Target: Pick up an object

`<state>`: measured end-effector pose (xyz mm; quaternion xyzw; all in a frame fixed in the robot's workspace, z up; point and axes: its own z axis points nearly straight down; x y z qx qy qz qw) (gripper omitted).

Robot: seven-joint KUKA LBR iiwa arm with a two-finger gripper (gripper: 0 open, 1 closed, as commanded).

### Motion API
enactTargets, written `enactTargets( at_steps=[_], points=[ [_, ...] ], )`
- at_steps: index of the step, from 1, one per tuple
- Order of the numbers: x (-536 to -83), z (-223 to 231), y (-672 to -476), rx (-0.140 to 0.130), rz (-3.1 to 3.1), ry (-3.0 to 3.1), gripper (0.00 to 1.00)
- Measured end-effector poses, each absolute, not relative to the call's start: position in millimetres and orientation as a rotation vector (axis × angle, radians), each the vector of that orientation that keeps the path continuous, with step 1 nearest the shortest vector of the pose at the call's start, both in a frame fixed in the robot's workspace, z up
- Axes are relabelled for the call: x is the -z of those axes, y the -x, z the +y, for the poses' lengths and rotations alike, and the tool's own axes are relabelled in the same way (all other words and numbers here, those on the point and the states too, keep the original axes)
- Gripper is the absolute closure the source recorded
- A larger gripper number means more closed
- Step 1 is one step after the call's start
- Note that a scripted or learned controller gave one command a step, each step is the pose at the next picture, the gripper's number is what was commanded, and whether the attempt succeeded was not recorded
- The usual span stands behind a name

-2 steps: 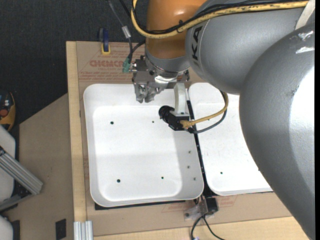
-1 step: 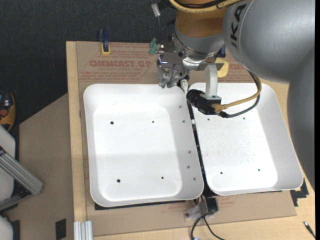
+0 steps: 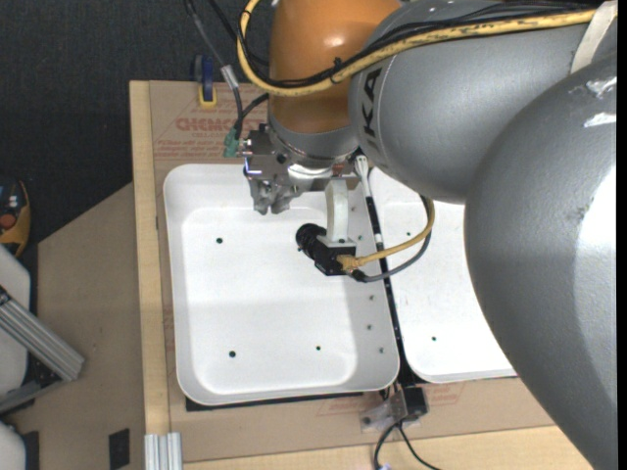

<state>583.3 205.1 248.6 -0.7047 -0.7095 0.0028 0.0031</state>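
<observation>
Right now my gripper (image 3: 269, 199) hangs low over the left bin (image 3: 196, 360), toward its twelve o'clock rim. Whether it is open or closed I cannot tell, nor can I make out any object for picking. The right bin (image 3: 451, 351) lies at three o'clock.

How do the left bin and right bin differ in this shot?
The left bin is in nearly full view, its four rounded corners showing; the right bin is mostly covered by the grey arm. The hand hangs over the left bin's far end, not over the right bin. Both are shallow, white, dotted with small dark holes, and sit side by side on the bench.
</observation>
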Motion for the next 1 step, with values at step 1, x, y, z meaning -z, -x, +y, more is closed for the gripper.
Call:
enactTargets(
  at_steps=[1],
  points=[
    [-308.7,160.3,-574.3,0.006,-2.219,2.228,1.00]
  ],
)
